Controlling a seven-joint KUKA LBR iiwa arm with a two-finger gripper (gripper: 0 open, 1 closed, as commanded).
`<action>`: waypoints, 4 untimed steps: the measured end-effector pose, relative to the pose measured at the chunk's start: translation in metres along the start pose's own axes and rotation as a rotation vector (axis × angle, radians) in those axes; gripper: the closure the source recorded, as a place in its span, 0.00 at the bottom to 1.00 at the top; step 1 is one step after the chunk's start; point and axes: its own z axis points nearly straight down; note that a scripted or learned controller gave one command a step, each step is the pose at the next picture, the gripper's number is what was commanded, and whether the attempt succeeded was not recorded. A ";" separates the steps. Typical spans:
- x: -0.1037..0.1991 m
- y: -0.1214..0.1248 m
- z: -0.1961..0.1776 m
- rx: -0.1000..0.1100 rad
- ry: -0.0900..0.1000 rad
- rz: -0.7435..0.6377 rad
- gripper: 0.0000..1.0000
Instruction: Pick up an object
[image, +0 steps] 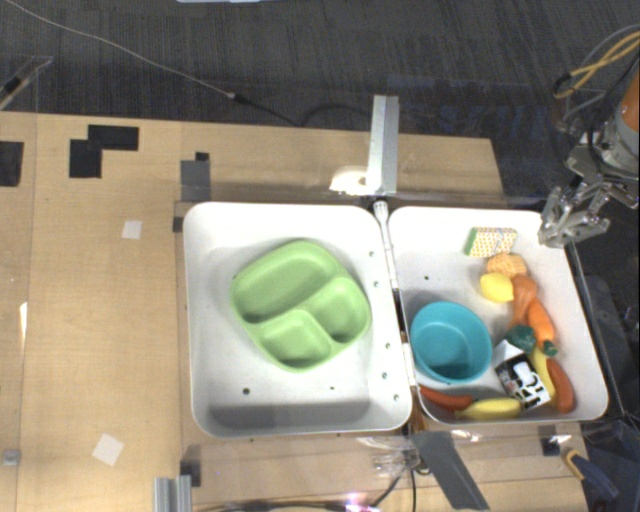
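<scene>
My gripper (572, 218) hangs over the far right corner of the right bin (430, 240), its metal fingers pointing down with nothing seen between them. Below it in that bin lie a yellow patterned sponge (492, 241), an orange lumpy fruit (506, 265), a lemon (495, 288), a carrot (533, 312), a blue bowl (451, 342), a banana (495, 408), a red pepper (445, 398) and a black-and-white block (522, 378).
The left bin (210, 400) holds a green divided plate (300, 303). A metal post (383, 145) stands behind the seam between the bins. Cables trail at the top right by the arm.
</scene>
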 end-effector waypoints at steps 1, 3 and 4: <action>-0.017 -0.019 0.145 -0.004 -0.001 -0.186 1.00; 0.001 0.044 0.171 0.002 -0.002 -0.176 0.00; -0.042 0.018 0.170 0.004 -0.003 -0.129 0.00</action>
